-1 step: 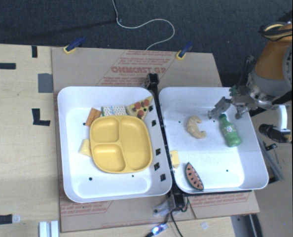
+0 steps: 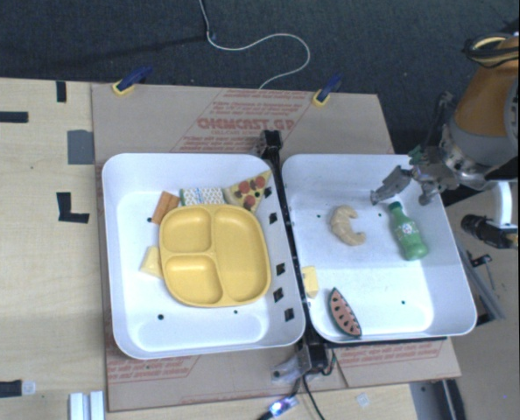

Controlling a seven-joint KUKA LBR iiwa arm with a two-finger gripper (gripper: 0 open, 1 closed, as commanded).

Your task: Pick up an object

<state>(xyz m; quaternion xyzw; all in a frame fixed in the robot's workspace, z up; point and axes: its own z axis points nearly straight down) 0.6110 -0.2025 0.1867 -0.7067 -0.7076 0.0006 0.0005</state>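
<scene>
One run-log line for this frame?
gripper: open, above green bottle | right bin: bottle, croissant, watermelon slice | nothing held

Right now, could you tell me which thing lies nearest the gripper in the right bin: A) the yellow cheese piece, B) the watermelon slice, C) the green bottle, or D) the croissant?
C: the green bottle lies just below the gripper at the right bin's upper right, while the croissant sits further left and the watermelon slice and cheese piece lie near the bin's lower left.
</scene>
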